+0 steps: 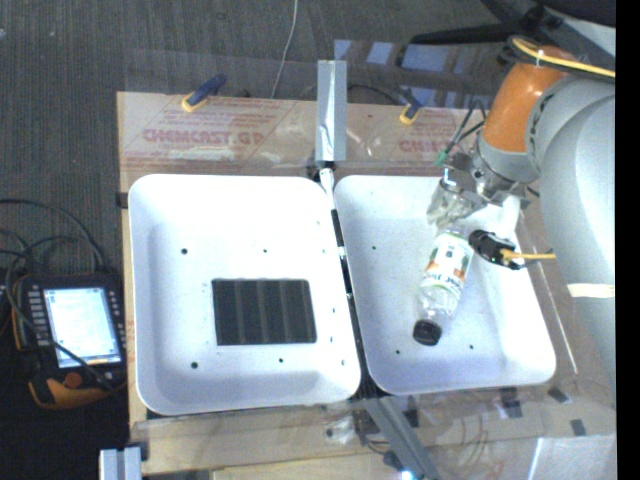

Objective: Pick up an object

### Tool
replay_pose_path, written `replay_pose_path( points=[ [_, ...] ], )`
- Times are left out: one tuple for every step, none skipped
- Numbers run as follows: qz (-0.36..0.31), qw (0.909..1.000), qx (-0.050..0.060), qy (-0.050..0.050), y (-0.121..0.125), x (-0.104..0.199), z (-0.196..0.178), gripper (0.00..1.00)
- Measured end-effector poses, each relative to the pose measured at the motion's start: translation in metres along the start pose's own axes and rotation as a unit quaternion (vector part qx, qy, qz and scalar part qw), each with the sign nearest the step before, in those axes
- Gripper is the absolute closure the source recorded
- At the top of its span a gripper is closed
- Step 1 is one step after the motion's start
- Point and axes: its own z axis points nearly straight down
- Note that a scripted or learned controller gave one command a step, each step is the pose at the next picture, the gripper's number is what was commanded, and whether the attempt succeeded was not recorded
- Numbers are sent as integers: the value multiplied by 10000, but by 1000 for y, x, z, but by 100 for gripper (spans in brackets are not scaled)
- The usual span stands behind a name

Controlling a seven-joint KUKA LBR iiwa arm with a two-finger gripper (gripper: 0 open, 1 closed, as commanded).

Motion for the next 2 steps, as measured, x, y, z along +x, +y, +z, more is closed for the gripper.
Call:
replay_pose_path(
  points=[
    [-227,9997,5,-14,-23,1,-53,100],
    [-227,9997,6,-14,-23,1,-53,0]
  ],
)
